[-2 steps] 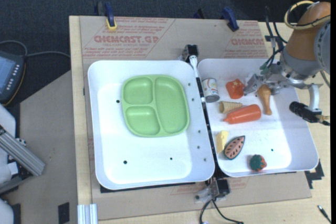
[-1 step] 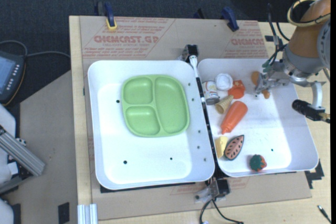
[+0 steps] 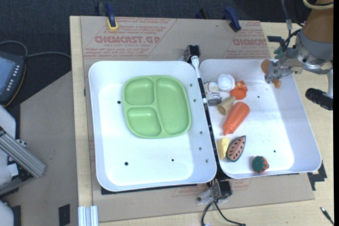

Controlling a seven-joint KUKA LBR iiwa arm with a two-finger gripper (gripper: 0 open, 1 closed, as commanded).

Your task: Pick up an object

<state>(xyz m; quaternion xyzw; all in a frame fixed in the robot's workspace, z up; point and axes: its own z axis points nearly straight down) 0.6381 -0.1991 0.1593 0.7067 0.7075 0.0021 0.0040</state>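
Observation:
The right bin (image 3: pixel 286 129) holds several toy foods along its left side. An orange carrot (image 3: pixel 235 116) lies at a slant in the middle of them. Above it are a white round piece (image 3: pixel 226 82), a small orange piece (image 3: pixel 239 91), a tan cone (image 3: pixel 225 105) and a small can (image 3: pixel 213 95). Below the carrot lie a yellow piece (image 3: pixel 223 145) and a brown oval piece (image 3: pixel 237 148). A red and green piece (image 3: pixel 259 164) sits near the front edge. My gripper (image 3: pixel 273 72) hangs over the bin's far right corner, apart from all of them.
A green divided plate (image 3: pixel 157 106) lies in the left bin (image 3: pixel 106 140). Both bins rest on a cardboard sheet (image 3: pixel 159 34) held by blue clamps (image 3: pixel 110 16) at the back. Cables and a connector (image 3: pixel 217 196) sit at the front between the bins.

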